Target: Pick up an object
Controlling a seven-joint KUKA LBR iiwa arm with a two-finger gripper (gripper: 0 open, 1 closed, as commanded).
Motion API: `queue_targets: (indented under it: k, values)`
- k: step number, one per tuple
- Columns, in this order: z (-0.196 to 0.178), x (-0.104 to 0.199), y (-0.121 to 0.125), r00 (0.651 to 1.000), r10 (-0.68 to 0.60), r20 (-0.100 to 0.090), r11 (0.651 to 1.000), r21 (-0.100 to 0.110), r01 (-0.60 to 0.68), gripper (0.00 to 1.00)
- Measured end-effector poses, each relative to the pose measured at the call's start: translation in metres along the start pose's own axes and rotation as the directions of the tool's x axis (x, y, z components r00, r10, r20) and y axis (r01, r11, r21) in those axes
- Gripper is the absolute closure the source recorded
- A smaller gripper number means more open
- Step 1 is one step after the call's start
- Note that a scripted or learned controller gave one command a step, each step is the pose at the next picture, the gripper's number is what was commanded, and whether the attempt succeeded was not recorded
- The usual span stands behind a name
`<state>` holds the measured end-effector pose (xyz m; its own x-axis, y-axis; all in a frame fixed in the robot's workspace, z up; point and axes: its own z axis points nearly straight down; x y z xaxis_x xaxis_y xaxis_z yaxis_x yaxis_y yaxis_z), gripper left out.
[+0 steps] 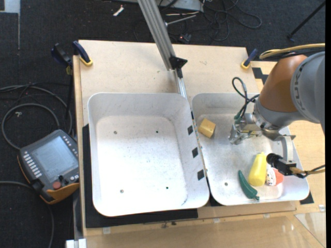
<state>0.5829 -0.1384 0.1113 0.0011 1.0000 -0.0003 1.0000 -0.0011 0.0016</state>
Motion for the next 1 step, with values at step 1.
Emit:
queue_targets:
  k: [1]
  values:
    - [-0.0582, 0.0013, -0.0074, 1.000, -0.002, 0.001, 1.000, -0.004, 0.002, 1.00]
